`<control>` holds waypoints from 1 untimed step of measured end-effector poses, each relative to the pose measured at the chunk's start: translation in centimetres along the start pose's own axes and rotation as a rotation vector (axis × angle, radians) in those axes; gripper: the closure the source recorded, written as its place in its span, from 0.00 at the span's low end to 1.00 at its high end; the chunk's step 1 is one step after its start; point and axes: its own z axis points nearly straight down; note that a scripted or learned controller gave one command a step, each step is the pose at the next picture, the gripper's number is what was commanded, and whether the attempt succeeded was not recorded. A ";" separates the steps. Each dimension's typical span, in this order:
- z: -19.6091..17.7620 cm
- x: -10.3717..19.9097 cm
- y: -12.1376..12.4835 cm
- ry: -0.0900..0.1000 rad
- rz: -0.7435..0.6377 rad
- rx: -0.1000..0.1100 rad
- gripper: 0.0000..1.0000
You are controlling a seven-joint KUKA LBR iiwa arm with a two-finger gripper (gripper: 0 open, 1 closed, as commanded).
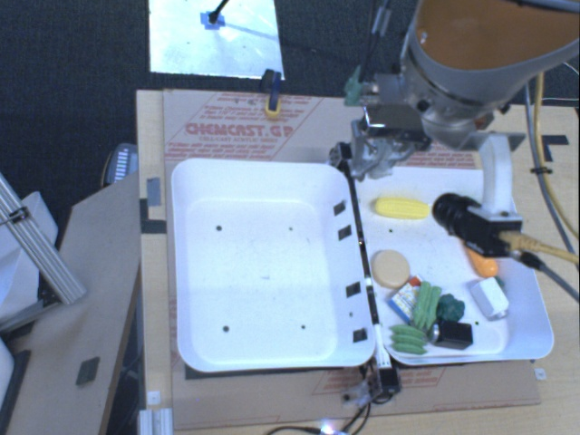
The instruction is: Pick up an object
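Note:
The right bin [535, 333] holds several small objects. A yellow corn cob [401, 208] lies near its far side and a tan round disc [391, 267] sits close to the divider. At the near end a green toy [426, 304], a green pea pod [408, 338], a blue and white box [401, 303], a black piece [453, 334] and a white block [490, 297] are bunched together. An orange piece [487, 265] lies by the right wall. My gripper [373, 159] hangs over the bin's far left corner, a little beyond the corn cob, with nothing seen in it.
The left bin [263, 261] adjoins the right one along a black-clipped divider [362, 261]. A black cylindrical device [467, 222] with a cable and a white bracket [494, 179] hangs over the right bin. A yellow and blue clamp [271, 93] stands behind the bins.

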 end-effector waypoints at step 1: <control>1.9 0.3 0.0 -0.001 0.000 0.002 1.00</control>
